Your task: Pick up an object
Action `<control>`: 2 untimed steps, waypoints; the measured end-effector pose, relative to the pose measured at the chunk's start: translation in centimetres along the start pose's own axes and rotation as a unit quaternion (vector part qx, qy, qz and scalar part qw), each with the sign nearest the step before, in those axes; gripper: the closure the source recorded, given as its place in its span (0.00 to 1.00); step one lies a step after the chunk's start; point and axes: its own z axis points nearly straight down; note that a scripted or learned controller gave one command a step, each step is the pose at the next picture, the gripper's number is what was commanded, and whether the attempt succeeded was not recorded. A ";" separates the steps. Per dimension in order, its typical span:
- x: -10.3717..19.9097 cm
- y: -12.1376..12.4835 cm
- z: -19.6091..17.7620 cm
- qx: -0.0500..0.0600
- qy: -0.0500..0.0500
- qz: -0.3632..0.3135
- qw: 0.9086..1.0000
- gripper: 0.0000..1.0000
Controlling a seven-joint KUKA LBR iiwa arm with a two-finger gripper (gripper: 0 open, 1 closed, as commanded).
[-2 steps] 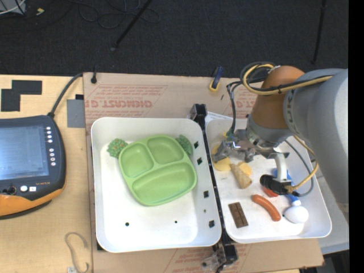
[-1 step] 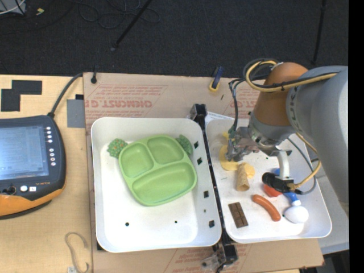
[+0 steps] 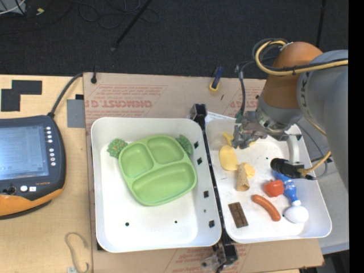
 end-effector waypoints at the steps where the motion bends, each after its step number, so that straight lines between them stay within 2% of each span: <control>1: -0.9 -0.3 -4.9 0.001 0.000 0.000 1.000 1.00; 2: -1.0 -0.2 -7.4 0.001 0.000 0.000 1.000 1.00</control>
